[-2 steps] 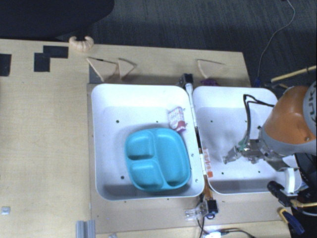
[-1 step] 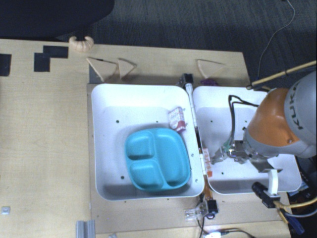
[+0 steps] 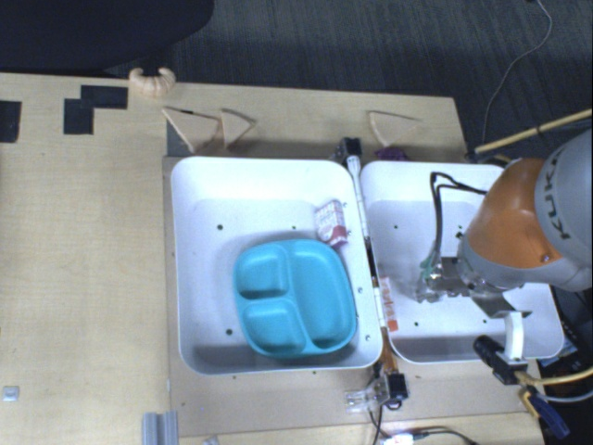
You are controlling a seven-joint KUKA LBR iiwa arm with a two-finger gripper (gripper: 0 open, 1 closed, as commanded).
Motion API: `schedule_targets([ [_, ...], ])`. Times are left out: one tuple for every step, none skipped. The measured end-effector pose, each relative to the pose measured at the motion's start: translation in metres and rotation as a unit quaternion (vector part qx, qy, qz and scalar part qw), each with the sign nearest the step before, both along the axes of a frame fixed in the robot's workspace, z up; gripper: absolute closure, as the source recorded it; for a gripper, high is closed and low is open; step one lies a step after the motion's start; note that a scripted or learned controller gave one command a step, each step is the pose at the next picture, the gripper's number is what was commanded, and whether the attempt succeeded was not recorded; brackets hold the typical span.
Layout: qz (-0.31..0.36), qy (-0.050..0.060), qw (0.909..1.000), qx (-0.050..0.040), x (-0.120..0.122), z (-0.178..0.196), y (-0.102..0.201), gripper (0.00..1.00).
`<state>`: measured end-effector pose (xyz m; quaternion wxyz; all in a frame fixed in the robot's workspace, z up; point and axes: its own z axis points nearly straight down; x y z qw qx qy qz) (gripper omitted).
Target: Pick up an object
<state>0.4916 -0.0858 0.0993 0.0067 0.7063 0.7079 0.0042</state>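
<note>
Looming closest to my camera is the arm (image 3: 537, 221), grey with its orange band, reaching in from three o'clock over the right bin (image 3: 408, 341). From my seat I see the pincer (image 3: 434, 284) hanging low over that bin's floor, toward its nine o'clock side, and I cannot tell how it is set because the wrist hides too much of it.

What I could pick lies in the left bin (image 3: 199, 248). I see a teal divided tray (image 3: 295, 297) with three compartments lying flat in the five o'clock part of that bin, its corner touching or very nearly touching the bin's right wall. At the tray's one o'clock corner I see a small red-and-white packet (image 3: 331, 222), touching the tray's rim or just beside it, I cannot say which. Both are well apart from the pincer, with the divider between the bins lying between them.

Moving outward, I see a thin white strip with a red-printed label (image 3: 387, 306) lying along the shared rim of the two bins. A black cable (image 3: 435, 211) loops down over the right bin toward the wrist. Around the bins I see the pale wooden surface (image 3: 83, 267), with a small tan knot-like object (image 3: 151, 82) at its eleven o'clock edge. Wires and a clear connector (image 3: 375, 397) sit at six o'clock below the bins.
</note>
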Motion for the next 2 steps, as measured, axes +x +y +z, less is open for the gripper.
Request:
schedule_targets([
  [0.001,0.001,1.0,-0.0002,0.097,-0.011,-0.048,1.0],
  [0.002,0.005,1.0,0.0016,0.114,0.056,-0.024,1.0],
])
